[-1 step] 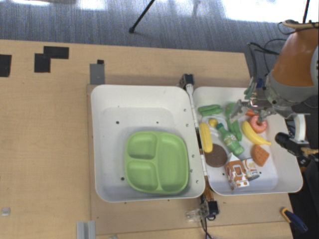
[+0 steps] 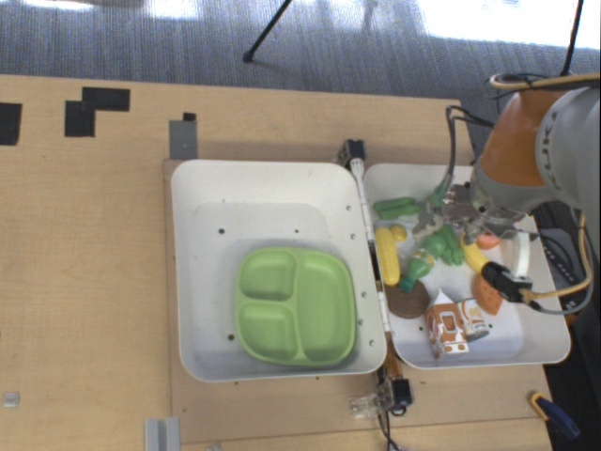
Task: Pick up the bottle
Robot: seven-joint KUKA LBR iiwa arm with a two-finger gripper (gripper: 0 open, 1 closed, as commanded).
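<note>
Camera view: green bottle (image 2: 421, 265), yellow-capped, lies tilted in right bin (image 2: 545, 350).

1. Lighting is bright and even across the bench (image 2: 84, 280).
2. Strong white glare streaks the far floor (image 2: 394, 17), washing out its texture.
3. Soft shadows sit inside the left bin (image 2: 202, 195), near its rim.
4. Small items in the right bin (image 2: 545, 350) look slightly blurred.

No lettering reads clearly; the orange-and-white carton (image 2: 453, 329) perhaps bears print, too blurred to make out.
</note>
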